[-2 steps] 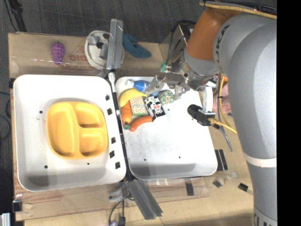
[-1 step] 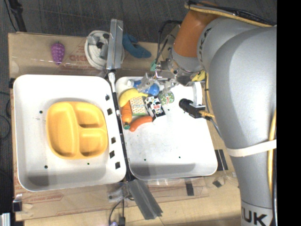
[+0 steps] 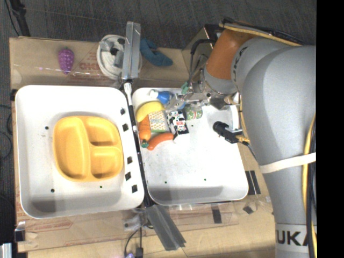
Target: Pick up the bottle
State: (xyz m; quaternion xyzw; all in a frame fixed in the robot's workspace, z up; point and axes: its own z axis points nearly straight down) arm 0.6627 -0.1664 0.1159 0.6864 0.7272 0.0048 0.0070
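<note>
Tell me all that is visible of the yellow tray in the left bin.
The yellow tray looks like moulded plastic, with rounded corners and three compartments: one long at the left, two smaller at the right. It lies flat, open side up, near the middle of the left bin. It touches only the bin's floor.

Grey arm [image 3: 279, 101], orange wrist band, white KUKA lettering

Yellow tray [image 3: 87, 147] in left bin [image 3: 32, 192], pincer [image 3: 180, 117] above right bin [image 3: 215, 187]

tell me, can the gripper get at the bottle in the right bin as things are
Probably yes: the gripper hangs right beside the bottle in the right bin, but a carrot and a small carton crowd it.
</note>
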